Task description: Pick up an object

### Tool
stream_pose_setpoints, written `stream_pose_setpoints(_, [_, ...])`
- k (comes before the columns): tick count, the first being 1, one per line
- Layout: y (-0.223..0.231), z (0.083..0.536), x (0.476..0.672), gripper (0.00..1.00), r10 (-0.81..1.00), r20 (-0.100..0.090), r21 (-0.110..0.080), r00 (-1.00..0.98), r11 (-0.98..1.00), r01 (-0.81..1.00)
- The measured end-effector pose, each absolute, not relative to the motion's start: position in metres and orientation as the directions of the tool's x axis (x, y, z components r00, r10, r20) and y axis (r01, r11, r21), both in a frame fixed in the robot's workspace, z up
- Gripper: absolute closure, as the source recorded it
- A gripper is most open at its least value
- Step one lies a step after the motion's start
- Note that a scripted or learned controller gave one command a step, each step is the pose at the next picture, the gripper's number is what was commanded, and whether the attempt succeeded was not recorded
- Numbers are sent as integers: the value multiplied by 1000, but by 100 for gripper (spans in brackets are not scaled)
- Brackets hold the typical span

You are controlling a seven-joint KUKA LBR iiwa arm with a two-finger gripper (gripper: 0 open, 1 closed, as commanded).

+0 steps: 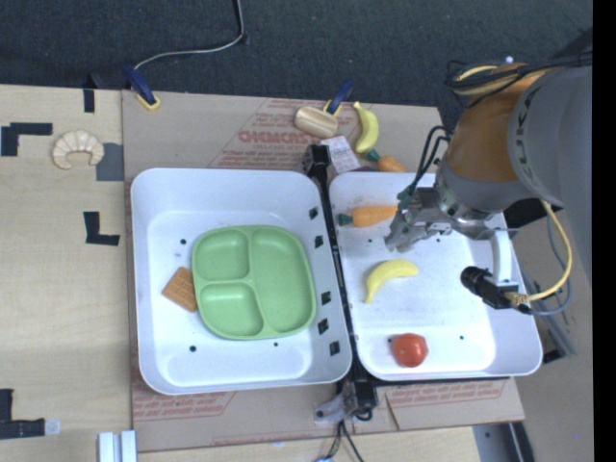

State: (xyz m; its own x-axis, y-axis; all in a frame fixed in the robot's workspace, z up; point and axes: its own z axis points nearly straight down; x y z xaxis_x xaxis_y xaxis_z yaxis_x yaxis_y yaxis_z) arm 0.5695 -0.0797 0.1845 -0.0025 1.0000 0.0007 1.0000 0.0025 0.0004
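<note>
While the grey arm point(539, 152) with its orange band reaches in from the right, the tool point(402, 235) hangs low over the back of the right bin point(510, 340), its tips pointing down and to the left. Whether it is spread or closed cannot be told from this slant, and nothing shows between its tips.

Just to its left, a carrot point(371, 217) lies near the bin's back-left corner. A yellow banana point(388, 276) lies just in front of the tool, apart from it, and a red tomato point(410, 349) rests near the front wall.

In the left bin point(159, 354) lies a green divided plate point(255, 281), with a tan cracker point(181, 289) tucked against its left edge.

On the worktop point(58, 296) behind the bins lie a second banana point(365, 127), a bread roll point(315, 120) and a small packet point(339, 152). A croissant point(77, 148) sits well apart at the far left.
</note>
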Motion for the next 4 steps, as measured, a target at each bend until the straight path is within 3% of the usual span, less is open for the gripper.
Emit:
stream_pose_setpoints(1, [-80,184,569,0,1000,0,-1,-2,2,1000])
stream_pose_setpoints(2, [-99,92,574,0,1000,0,-2,0,0,1000])
stream_pose_setpoints(3, [-98,87,541,0,1000,-2,7,-1,1,1000])
stream_pose_setpoints(4, [-97,86,583,0,1000,-1,3,-1,1,1000])
